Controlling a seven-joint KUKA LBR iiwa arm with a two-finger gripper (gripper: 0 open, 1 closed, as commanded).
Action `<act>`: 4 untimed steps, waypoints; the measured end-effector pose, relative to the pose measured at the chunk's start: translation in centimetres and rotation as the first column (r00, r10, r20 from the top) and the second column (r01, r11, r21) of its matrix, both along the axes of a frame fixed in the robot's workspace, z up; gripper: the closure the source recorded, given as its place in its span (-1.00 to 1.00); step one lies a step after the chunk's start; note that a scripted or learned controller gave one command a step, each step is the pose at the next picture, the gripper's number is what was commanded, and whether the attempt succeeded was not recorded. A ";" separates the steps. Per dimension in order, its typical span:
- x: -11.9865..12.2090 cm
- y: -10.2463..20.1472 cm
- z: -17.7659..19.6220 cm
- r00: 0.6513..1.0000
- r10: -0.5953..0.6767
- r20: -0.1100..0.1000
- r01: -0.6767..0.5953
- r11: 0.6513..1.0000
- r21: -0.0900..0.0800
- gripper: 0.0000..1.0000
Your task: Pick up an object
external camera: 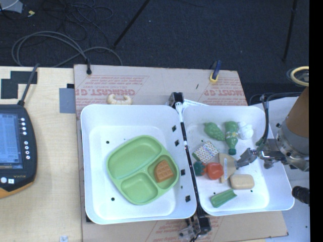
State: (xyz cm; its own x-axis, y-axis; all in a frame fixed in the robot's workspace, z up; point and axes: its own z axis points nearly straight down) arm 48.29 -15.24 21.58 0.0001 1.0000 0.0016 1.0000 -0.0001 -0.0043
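Camera view puts my gripper (251,157) at the right bin's (282,203) right edge; jaw state unclear to me. Beige block (241,181) lies just below-left, long axis crosswise.

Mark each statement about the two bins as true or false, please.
1. The green divided plate lies in the left bin. True.
2. A brown waffle-like piece sits in one plate compartment. True.
3. The red object lies in the left bin. False: it is in the right bin.
4. The hand is over the left bin. False: it is over the right bin, near its right side.
5. The beige block sits on the plate. False: it lies in the right bin.
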 end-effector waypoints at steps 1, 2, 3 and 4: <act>0.0 -0.1 1.0 1.000 -0.001 -0.002 0.001 1.000 0.001 1.00; 0.5 5.5 11.6 1.000 0.007 0.013 -0.007 1.000 -0.001 1.00; 7.1 12.5 6.3 1.000 0.006 0.002 -0.006 1.000 -0.001 1.00; 4.3 21.1 14.3 1.000 0.010 0.008 -0.010 1.000 0.002 1.00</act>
State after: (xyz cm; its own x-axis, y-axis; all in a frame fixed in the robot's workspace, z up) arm 52.60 5.85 35.87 -0.0101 0.9999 0.0032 0.9999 0.0101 0.0038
